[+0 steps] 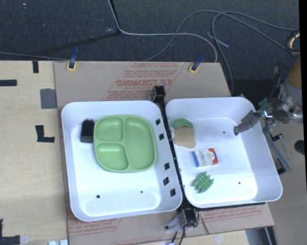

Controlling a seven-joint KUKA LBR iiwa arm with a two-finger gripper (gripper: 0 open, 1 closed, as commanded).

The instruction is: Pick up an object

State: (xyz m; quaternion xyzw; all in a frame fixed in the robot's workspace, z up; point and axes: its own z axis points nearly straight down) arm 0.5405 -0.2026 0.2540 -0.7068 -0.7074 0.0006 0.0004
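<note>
Hand [243, 124] hovers over right bin's [257, 163] far edge, grip state impossible to tell, seemingly empty. Pick not begun: small packet [205, 157], green toy [202, 182], tan piece [184, 137] lie untouched inside.

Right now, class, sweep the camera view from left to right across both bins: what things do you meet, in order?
Black block → green divided plate → tan piece → small red-and-white packet → pincer.

Pale green plate [125, 143], white bins [74, 163]
</note>
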